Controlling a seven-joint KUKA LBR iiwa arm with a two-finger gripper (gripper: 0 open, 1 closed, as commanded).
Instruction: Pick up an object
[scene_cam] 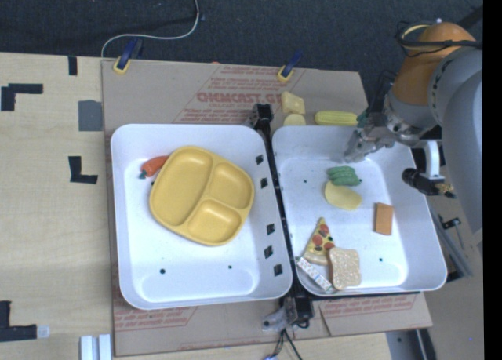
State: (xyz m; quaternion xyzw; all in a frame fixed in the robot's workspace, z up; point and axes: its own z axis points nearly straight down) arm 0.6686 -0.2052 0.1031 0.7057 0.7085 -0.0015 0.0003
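While my jaws (354,151) hung over the right bin's (408,272) far edge, their state unclear to me, the green piece (343,175) lay just below them.

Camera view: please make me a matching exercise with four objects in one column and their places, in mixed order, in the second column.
Objects:
1. yellow plate
2. pizza slice
3. corn cob
4. orange block

Places:
A. on the cardboard, behind the right bin
B. in the left bin
C. right bin, near its right wall
D. right bin, front, beside the bread slice

Pairs: 1-B, 2-D, 3-A, 4-C
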